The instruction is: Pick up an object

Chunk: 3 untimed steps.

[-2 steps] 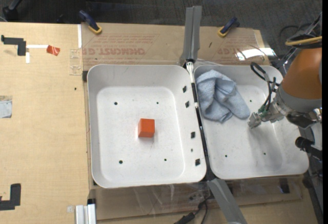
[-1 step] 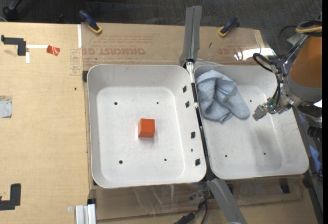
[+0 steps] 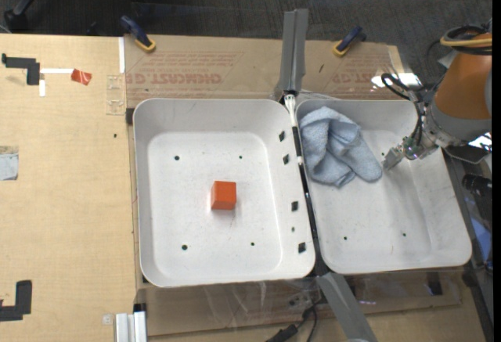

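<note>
Gripper point(image 3: 397, 153) sits low in the right bin point(image 3: 407, 243), just right of the crumpled grey cloth point(image 3: 337, 146); finger state, can't tell. Orange block point(image 3: 224, 196) lies in the left bin point(image 3: 156, 199). You want to come down over the cloth's thickest fold, then close.

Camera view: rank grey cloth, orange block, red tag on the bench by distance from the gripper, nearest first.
From the gripper, in the right bin:
1. Grey cloth, same bin, just to its left in view.
2. Orange block, middle of the left bin.
3. Red tag, far left on the bench, outside both bins.
</note>
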Each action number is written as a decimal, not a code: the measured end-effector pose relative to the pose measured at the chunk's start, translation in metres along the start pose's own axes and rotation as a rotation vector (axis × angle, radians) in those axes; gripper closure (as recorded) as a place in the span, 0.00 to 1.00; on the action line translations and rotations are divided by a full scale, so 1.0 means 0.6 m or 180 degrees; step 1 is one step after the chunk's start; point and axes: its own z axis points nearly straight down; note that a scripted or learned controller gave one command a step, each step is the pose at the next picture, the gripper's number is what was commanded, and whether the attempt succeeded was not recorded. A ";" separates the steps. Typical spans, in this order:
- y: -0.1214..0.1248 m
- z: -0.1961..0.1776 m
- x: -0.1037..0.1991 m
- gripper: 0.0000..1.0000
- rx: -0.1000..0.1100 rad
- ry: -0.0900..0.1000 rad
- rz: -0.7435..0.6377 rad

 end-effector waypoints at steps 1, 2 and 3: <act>0.098 -0.114 -0.008 1.00 0.0002 -0.0001 0.0160; 0.101 -0.143 0.046 1.00 0.0009 0.0005 0.0232; 0.106 -0.001 -0.003 1.00 -0.0001 -0.0001 -0.0256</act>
